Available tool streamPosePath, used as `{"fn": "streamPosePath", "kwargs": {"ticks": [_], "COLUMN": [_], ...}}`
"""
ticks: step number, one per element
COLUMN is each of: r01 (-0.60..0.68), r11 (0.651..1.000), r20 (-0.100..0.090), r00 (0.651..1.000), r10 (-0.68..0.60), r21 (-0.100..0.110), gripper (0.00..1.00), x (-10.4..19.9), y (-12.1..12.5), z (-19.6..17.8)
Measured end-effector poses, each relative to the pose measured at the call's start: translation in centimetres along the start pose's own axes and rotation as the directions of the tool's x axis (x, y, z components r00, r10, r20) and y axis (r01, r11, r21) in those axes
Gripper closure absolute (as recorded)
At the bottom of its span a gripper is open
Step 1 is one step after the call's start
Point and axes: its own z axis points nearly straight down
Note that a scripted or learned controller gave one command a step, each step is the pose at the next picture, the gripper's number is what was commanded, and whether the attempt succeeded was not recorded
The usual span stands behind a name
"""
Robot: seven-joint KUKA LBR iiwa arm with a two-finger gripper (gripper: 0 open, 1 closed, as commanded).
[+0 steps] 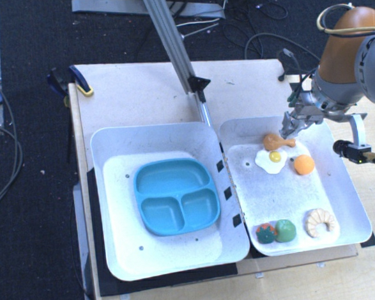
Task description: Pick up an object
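So the thing your move hangs on is the small orange-brown drumstick-shaped toy [278, 141] at the far end of the right-hand shallow white bin [344, 186]. I'll use the fried-egg toy, white with a yellow yolk [271, 160], as the landmark here. The drumstick sits just behind the egg, touching or nearly touching its far edge, and its long axis runs roughly left to right across the bin, fatter end on the left, thinner end pointing right.

The grey two-finger gripper [290, 130] is right at that thin right end, a touch behind and right of the egg, low over the bin floor. From this angle you can't really tell how wide the jaws are set or whether anything's between them, so don't count it as a grab. My guess is it's going for the drumstick, and the toy lies just left and a little nearer the camera from the tip.

The arm comes in from behind and right of the egg, orange band high up, wrist angled down and to the left.

Other stuff: a round orange ball toy [304, 164] just right of the egg, so watch the fingers don't bump it
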Motion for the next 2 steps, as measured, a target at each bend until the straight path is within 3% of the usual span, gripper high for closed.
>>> {"fn": "streamPosePath", "kwargs": {"ticks": [2], "r01": [0.0], "r11": [1.0], "r20": [0.0], "r00": [1.0], "r10": [0.0], "r21": [0.001], "gripper": [1.0], "x": [0.4], "y": [0.5], "z": [-9.8]}}
